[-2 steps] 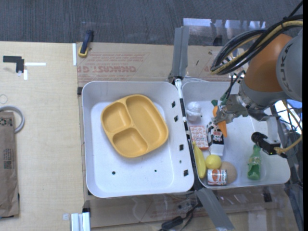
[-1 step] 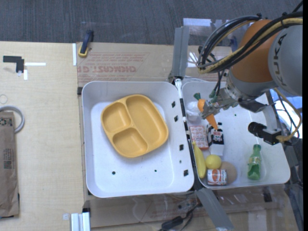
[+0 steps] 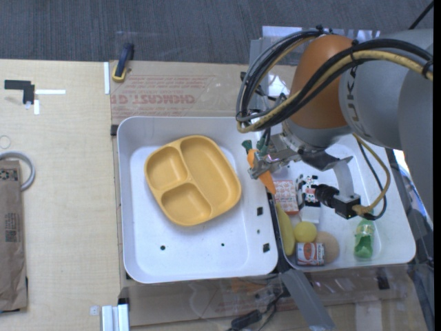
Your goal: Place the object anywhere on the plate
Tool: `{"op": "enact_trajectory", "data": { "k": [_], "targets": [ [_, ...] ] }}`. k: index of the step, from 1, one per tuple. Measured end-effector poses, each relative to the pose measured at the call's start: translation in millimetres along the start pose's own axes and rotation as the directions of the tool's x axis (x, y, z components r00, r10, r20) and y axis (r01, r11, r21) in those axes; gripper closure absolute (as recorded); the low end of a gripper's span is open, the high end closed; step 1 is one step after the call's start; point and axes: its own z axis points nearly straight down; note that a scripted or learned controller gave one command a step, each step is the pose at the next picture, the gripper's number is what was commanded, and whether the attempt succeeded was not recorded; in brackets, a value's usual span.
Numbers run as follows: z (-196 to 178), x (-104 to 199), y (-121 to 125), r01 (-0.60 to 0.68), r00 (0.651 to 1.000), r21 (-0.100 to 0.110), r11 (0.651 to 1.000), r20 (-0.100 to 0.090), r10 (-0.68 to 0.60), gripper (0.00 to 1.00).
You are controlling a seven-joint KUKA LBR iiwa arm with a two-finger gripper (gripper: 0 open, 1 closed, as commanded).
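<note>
- Nearest me, at the front of the right bin (image 3: pixel 406 250), I saw a small heap: a red-labelled can (image 3: pixel 311 253), a yellow lemon-like fruit (image 3: pixel 305 232), a brownish round thing (image 3: pixel 329 247) and a green packet (image 3: pixel 363 240).
- Just behind those lay a small carton (image 3: pixel 285 193) and some black-and-white items (image 3: pixel 311 188), close under the wrist.
- In the left bin (image 3: pixel 138 240), the yellow divided plate (image 3: pixel 192 178) sat tilted toward the back, and I saw nothing in its three compartments.
- The gripper (image 3: pixel 260 164) hung over the wall between the bins, at the plate's right edge. Something orange (image 3: pixel 252 157) showed at its tip, but I could not tell whether the claw was open, closed or gripping it.
- Farthest back, the orange-banded arm (image 3: pixel 324 81) and its cables loomed over the right bin.
- My read: nothing placed yet; the drop onto the plate was left.
</note>
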Motion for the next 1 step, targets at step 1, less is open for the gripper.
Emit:
{"op": "enact_trajectory", "data": {
  "k": [1],
  "targets": [
    [-0.1, -0.4, 0.0, -0.001, 1.0, 0.0, 1.0, 0.0, 0.001, 0.0]
  ]
}}
